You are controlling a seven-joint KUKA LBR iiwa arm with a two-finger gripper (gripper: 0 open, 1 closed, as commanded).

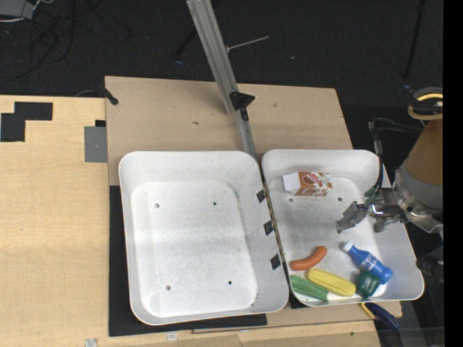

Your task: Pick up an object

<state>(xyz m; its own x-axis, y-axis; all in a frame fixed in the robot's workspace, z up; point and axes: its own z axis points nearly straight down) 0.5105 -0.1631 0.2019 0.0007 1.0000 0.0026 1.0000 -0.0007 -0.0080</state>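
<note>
Hovering gripper [359, 217] — fingers spread, holding nothing — above the blue bottle [367, 261].

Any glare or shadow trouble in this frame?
Camera view: left bin has a bright washed-out patch on its floor; right bin evenly lit, corn and bottle crisp; background above the bench is near black; hand slightly soft.

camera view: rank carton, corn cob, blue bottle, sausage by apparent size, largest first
1. corn cob
2-3. carton and blue bottle: look about alike, so unranked; the carton lies farther from the camera, which may shrink it
4. sausage, thinnest and smallest

All lie in the right bin.
</note>
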